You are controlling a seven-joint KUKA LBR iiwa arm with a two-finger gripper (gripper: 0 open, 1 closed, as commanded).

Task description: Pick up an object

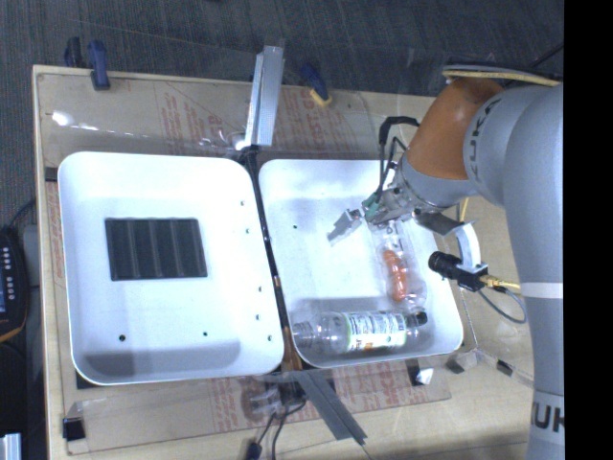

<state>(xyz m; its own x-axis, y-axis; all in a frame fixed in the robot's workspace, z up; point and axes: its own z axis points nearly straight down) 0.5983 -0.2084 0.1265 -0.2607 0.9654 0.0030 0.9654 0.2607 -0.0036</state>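
Dark carpet (pixel 144 17) — wooden bench (pixel 53 113)

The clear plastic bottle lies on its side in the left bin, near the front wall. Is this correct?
Not quite. The camera view shows the clear plastic bottle on its side near the front wall of the right bin, not the left one.

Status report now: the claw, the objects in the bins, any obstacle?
Claw low over right bin, nothing seen in it. Clear bottle lies along near wall; orange-filled packet beside the claw. Left bin holds dark ribbed tray. No obstacle seen.
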